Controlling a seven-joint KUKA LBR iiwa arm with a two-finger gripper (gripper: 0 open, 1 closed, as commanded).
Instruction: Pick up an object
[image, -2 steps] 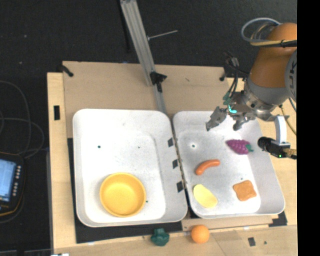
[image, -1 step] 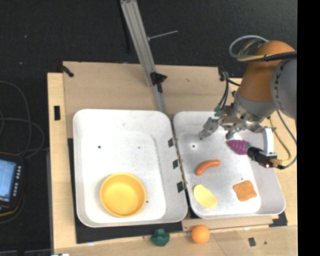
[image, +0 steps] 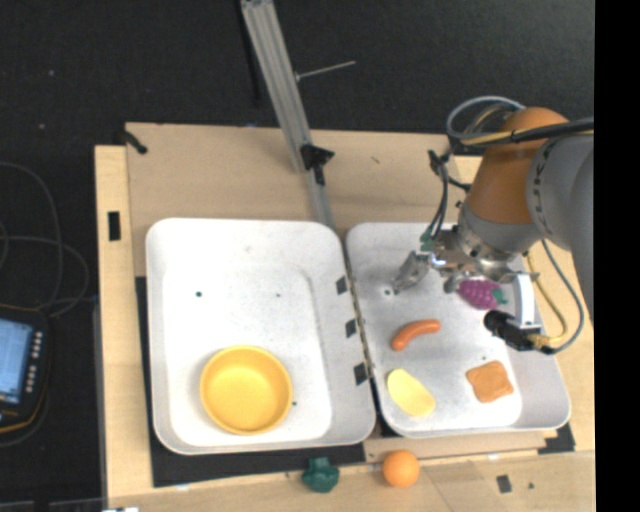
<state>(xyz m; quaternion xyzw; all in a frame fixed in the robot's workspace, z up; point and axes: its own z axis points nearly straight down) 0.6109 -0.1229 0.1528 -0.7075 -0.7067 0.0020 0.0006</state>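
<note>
orange sausage (image: 414, 333) in right bin (image: 540, 410), long axis left-right, right end slightly raised; tool (image: 425, 262) state unclear

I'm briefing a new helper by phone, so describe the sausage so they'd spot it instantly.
Look at the right-hand bin. Near its middle lies the sausage, a small curved orange-red link. Its neighbours differ: a pale yellow piece below it, a square orange toast to the lower right.

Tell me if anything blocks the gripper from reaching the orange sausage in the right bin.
Nothing visible does. The gripper hangs over bare floor in the right bin, and the orange sausage lies just below it in the view, uncovered. The purple grape bunch, yellow piece and toast-like piece lie off to the sides.
</note>
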